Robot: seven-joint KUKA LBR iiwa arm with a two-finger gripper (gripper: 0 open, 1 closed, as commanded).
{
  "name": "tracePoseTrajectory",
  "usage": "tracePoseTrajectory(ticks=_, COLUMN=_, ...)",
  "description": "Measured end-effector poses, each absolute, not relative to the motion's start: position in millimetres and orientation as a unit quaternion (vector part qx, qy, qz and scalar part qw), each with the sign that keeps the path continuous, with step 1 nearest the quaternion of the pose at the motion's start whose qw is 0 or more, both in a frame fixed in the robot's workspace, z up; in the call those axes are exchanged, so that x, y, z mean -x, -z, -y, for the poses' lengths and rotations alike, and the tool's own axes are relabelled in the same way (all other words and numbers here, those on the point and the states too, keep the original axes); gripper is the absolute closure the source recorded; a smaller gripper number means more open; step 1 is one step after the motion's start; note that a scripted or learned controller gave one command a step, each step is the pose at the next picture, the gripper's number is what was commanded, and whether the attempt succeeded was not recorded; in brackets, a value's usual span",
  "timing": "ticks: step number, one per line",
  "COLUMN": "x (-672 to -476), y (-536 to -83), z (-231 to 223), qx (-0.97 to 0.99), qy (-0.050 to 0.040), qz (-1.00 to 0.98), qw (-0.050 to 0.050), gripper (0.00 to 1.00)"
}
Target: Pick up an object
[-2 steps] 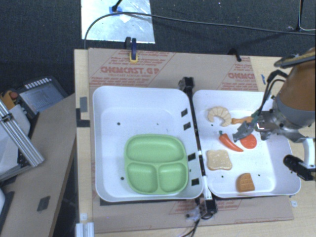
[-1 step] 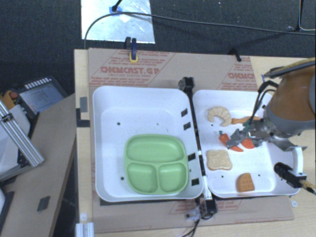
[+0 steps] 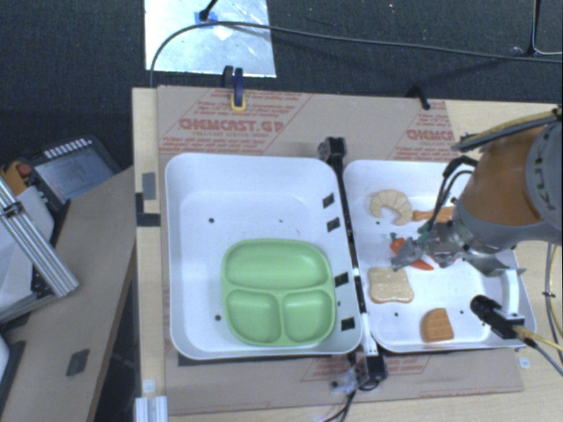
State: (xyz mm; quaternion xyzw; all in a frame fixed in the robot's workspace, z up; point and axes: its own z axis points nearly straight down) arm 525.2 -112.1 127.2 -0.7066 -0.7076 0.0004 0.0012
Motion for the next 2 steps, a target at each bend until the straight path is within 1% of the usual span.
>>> tracePoseTrajectory(ticks=1, x=-526.0, y=-140, z=113, qx=0.706, qy=0.0006, qz=0.708, qw=-0.001, gripper=1.0)
tracePoseTrajectory(ticks=2, x=-524.0, y=-200, z=120, qx=0.706, qy=0.0018, qz=0.708, qw=-0.003, gripper=1.0)
